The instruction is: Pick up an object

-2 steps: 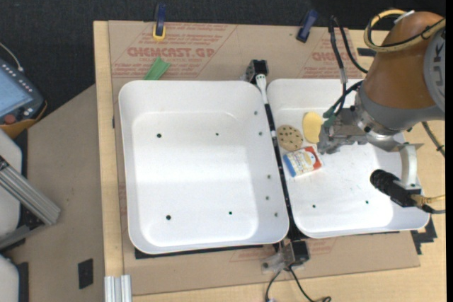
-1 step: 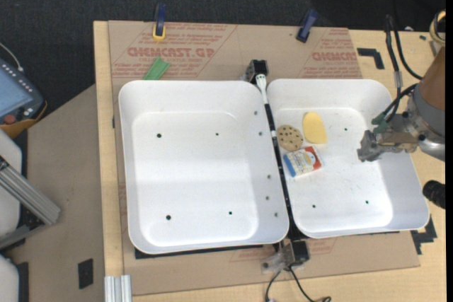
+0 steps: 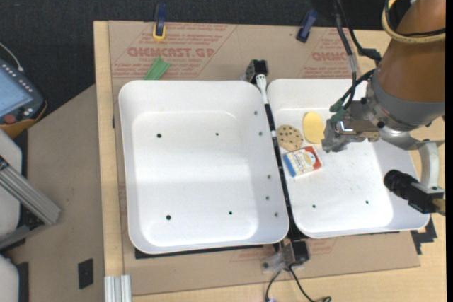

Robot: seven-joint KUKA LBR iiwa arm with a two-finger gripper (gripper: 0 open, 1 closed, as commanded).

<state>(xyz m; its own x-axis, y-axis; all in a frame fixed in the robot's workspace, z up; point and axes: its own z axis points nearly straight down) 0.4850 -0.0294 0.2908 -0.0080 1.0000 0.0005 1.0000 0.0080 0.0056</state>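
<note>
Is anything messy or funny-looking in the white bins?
Nothing looks spilled or broken. The cookie, the yellow piece and the small packet are huddled in the right bin near the divider, and the packet lies a bit crooked. The hand is right beside them.

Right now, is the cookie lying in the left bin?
No, the cookie lies in the right bin, close to its left wall, beside a yellow object.

Brown board bench (image 3: pixel 212 46) with red print, left bin (image 3: pixel 141 173) and right bin (image 3: pixel 340 219) side by side on it, touching, green strip (image 3: pixel 157 68) near the far-left corner
</note>
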